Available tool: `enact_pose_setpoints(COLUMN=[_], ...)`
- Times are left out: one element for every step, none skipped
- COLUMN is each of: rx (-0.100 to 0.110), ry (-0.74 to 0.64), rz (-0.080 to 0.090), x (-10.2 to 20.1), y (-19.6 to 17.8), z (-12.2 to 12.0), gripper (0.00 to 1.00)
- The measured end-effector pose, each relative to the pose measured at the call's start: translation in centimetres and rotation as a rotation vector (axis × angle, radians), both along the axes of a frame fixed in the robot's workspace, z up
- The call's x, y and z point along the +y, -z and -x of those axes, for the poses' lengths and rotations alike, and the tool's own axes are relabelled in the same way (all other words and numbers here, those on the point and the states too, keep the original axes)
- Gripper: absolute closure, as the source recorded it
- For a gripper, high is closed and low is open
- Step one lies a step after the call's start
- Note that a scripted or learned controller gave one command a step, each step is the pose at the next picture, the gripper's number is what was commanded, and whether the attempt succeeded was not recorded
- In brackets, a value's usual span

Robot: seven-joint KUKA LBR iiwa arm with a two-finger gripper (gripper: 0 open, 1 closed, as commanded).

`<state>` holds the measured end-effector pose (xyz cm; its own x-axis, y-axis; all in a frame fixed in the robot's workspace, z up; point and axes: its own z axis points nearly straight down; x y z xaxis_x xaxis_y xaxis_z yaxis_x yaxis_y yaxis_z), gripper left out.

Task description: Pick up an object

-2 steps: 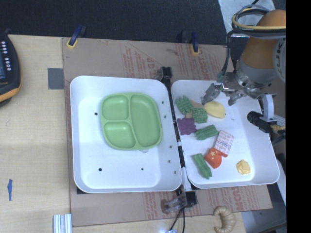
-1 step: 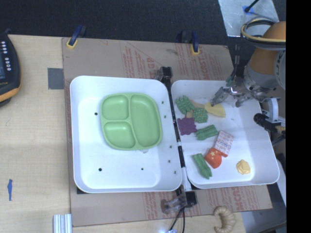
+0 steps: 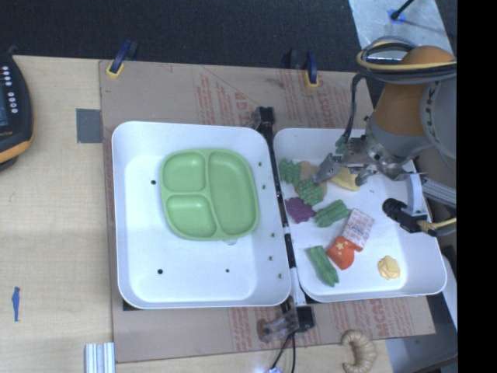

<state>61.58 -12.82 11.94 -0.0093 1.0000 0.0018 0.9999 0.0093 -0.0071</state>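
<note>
Tool [image 3: 347,169] of the grey arm hangs low over the upper part of the right bin [image 3: 419,282], and its two fingers look spread apart with nothing between them, as far as I can judge from this slanted look. Just beneath and beside its tips lies a yellow toy piece [image 3: 345,179], partly covered by the tool, so I take this as the object it aims for. The piece lies a little to the lower side of the tips, almost touching them; its long axis I cannot tell.

Near it, to the left, are green toy vegetables [image 3: 309,189], a purple piece [image 3: 298,208] and a green pod [image 3: 332,212]. Further down lie a small printed packet [image 3: 358,226], a red piece [image 3: 342,253], another green piece [image 3: 322,265] and a small yellow lump [image 3: 389,267]. The left bin [image 3: 140,278] holds a green divided plate [image 3: 210,193], well apart from the tool.
</note>
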Motion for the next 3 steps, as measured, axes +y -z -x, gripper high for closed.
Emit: enact_pose_setpoints(rx=[-0.019,0.003,0.002], ry=[0.007,0.001,0.001], rz=[0.007,0.0,0.001], x=[-3.9,1.3,3.3], y=[-12.3,-5.4,-0.2], z=[-3.2,-1.2,-1.5], gripper=[0.0,0.0,0.0])
